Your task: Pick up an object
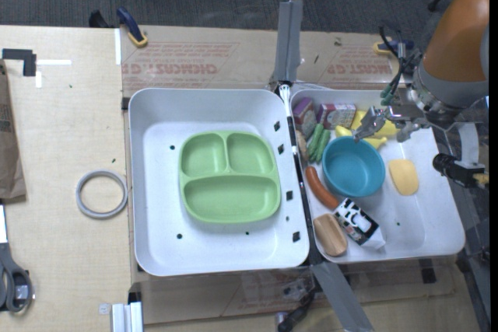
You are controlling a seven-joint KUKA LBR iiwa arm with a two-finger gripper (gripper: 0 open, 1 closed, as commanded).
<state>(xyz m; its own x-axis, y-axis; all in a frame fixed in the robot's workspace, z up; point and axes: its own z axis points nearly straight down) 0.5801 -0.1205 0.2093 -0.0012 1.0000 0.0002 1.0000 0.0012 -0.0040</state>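
Note:
My gripper (375,125) hangs low over the back of the right bin (436,241), just behind the rim of a blue bowl (354,167) and over a yellow piece (377,141). Nothing is visibly lifted by it. Around the bowl lie a pale yellow lump (404,176), a red sausage (320,187), a brown bread roll (331,235), a black-and-white carton (359,223), a green pod (317,142) and a purple item (305,115). The left bin (148,167) holds a green divided plate (229,176).
The grey arm with its orange band (459,43) enters from the right. An upright grey post (289,43) stands behind the bins' shared wall. On the bench to the left lie a tape ring (102,193), scissors (14,288) and a brown bag (9,144).

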